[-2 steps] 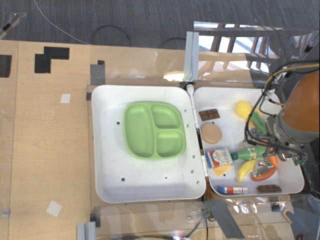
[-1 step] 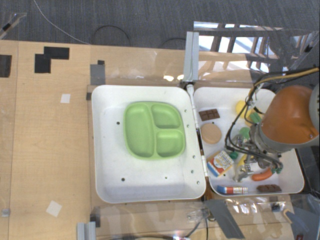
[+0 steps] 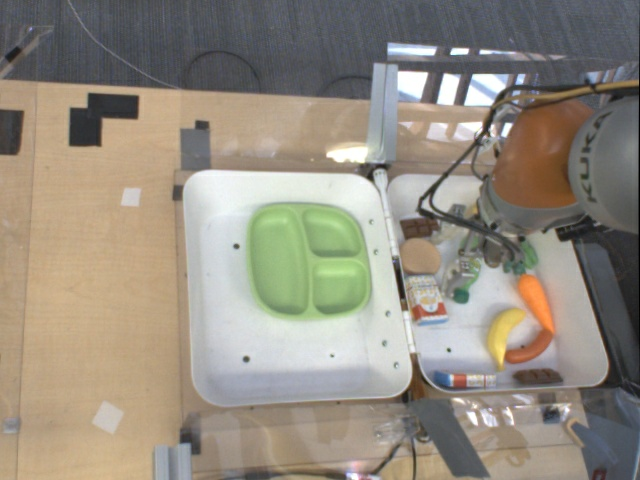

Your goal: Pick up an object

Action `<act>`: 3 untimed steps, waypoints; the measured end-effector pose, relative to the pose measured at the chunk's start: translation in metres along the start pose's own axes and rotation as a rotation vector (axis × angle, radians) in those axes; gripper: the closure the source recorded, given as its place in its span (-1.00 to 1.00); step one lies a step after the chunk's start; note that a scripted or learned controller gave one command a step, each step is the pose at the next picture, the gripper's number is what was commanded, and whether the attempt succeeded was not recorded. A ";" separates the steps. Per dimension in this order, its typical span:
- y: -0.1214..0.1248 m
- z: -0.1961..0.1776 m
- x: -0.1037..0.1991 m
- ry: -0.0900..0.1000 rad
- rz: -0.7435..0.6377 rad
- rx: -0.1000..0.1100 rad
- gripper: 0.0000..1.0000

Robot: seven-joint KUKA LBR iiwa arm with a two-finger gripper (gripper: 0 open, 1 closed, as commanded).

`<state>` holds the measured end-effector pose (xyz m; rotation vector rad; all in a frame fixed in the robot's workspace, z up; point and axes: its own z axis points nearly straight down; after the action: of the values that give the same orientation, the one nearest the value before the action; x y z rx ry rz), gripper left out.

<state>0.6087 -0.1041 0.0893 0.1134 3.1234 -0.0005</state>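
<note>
Orange-banded arm lowers its gripper (jaw state unclear) among right-bin toys.

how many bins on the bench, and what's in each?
2. Left bin: green divided plate. Right bin: banana, carrot, small carton, more clutter; the arm may hide some.

From here, two white bins sit side by side on the wooden bench. The left bin holds a green divided plate. The arm reaches into the right bin, its gripper low among the clutter. Nearby lie a carrot, a yellow banana, a small red-and-white carton, a round tan disc and a marker.
</note>
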 end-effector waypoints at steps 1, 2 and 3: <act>-0.084 -0.016 0.037 0.006 0.057 0.004 -1.00; -0.091 -0.001 0.054 0.000 -0.197 0.002 -1.00; -0.096 -0.003 0.078 -0.006 -0.284 0.003 -1.00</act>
<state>0.5235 -0.1943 0.0908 -0.3290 3.1025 -0.0096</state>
